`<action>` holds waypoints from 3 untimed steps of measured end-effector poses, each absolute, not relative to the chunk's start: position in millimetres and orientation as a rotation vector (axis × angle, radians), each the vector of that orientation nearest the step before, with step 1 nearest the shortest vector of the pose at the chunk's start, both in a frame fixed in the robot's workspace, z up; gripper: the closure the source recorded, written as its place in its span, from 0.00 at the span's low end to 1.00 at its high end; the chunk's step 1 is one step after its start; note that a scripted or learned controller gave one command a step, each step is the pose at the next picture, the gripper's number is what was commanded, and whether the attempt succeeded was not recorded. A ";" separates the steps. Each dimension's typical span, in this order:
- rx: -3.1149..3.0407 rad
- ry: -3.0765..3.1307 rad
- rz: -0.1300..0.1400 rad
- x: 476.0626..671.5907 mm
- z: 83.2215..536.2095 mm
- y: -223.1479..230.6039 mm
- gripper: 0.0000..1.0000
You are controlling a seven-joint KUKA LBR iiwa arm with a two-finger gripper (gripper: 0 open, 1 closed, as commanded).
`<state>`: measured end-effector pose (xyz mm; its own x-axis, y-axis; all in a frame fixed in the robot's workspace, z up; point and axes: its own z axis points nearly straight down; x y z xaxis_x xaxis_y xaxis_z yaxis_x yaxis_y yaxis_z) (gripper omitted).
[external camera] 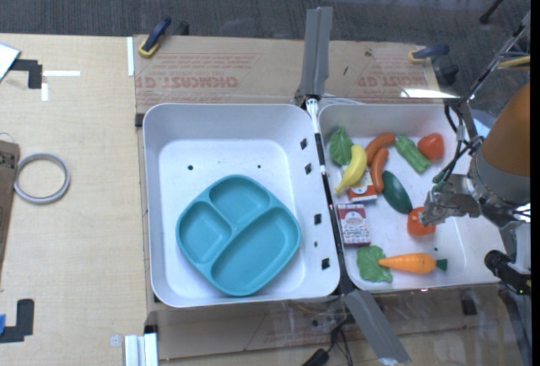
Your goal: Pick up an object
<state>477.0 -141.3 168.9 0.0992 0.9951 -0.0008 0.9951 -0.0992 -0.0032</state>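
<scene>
Light wooden table (76,255) on grey carpet, tape roll (37,178) near its left edge, blue divided plate (239,234) in left bin (169,124), toy vegetables in right bin (371,107), end effector (432,208) over red tomato (418,223) near carrot (408,263), finger state unclear.

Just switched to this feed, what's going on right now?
The arm is reaching into the right bin, which holds toy food, and its gripper is down at a red tomato near the bin's middle. Whether it has hold of it can't be told. A carrot lies just below. The left bin holds a blue divided plate.
</scene>
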 end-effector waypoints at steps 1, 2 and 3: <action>-2.561 -1.819 0.006 530.0 251.1 -60.9 0.00; -2.716 -1.578 0.007 553.5 239.9 -181.1 0.00; -2.712 -1.584 0.014 553.8 247.5 -180.5 1.00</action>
